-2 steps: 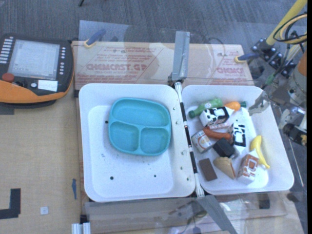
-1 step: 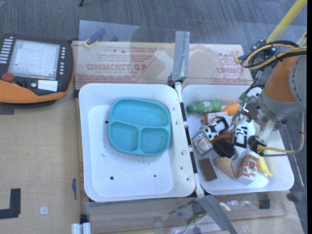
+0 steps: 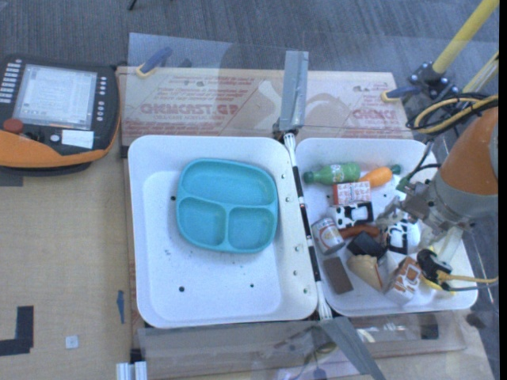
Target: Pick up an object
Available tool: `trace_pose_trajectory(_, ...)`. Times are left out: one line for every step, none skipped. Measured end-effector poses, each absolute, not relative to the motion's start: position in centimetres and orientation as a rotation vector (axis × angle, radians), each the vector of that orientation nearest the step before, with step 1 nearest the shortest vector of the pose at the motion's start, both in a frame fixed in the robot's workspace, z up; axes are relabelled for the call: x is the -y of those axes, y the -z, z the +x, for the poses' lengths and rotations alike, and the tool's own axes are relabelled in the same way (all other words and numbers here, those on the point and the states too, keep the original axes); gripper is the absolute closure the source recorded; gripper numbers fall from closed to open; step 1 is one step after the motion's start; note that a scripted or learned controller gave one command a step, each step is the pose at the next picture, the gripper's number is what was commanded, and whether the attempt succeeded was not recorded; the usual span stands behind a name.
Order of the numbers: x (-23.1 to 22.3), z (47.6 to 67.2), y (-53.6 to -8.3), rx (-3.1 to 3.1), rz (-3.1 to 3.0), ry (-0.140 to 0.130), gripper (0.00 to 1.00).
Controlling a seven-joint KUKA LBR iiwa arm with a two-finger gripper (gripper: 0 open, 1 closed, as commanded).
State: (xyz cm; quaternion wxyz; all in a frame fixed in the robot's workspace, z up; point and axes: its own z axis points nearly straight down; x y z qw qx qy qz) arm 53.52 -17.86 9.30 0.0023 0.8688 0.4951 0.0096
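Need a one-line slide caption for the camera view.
KUKA arm reaches from the right over the cluttered right bin of toy items; the left bin holds a teal divided plate.

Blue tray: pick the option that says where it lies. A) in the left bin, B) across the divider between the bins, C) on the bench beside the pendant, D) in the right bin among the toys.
A: the blue tray lies flat inside the left bin, wholly left of the divider, while the bottle and other small items crowd the right bin.
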Motion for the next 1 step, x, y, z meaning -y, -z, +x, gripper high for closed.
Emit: trace_pose_trajectory(18.0, 53.61, -10.3, -1.548, 2.723, -0.031, 1.0)
